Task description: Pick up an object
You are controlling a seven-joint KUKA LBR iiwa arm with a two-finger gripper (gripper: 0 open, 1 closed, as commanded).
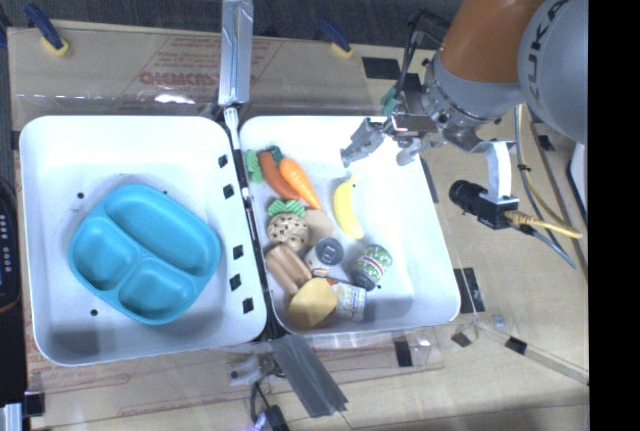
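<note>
My pincer [385,147] hangs over the upper part of the right bin [420,219], its fingers spread apart and gripping nothing; the toy banana [346,207] lies just below it on the bin floor, apart from it; the toy carrot [294,177] sits further left.

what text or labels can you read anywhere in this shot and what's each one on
"KUKA", partly cut off, reads down the grey arm at the right edge.
Red print, mirrored and too faint to read, marks the brown board behind the bins.
Small can in the right bin has a label too small to read.
Blue tray in the left bin carries no text.
</note>
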